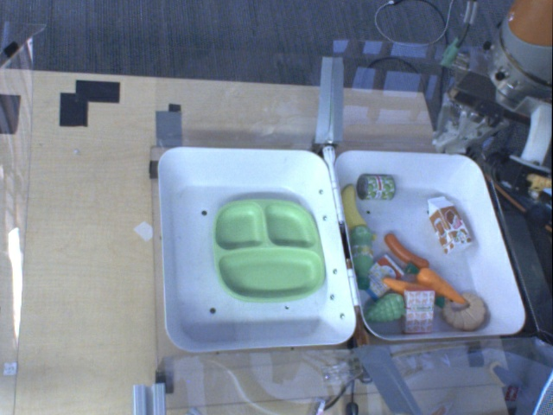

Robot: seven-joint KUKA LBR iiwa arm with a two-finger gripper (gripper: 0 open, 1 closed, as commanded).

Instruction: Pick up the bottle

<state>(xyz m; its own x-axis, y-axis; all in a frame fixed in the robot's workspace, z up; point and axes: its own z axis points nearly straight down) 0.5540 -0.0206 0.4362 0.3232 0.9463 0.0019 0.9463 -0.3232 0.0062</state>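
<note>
The gripper (471,126) sits at the top right, above the far right corner of the right bin (499,247), outside it. It is a blur of grey metal and cables, and whether it is open or holding anything cannot be told. Above it the arm (527,24) shows its orange band.

In the right bin, a small green can (376,187) lies near the far wall. A white carton (449,226) lies tilted to its right. Along the left wall are a banana (352,212) and a heap of toy food with two carrots (415,271), a green cone (385,308), a small box (419,310) and a brown biscuit (467,313). No item there can be picked out with certainty as the bottle.

The left bin (181,258) holds a green divided tray (269,249) at its centre.
</note>
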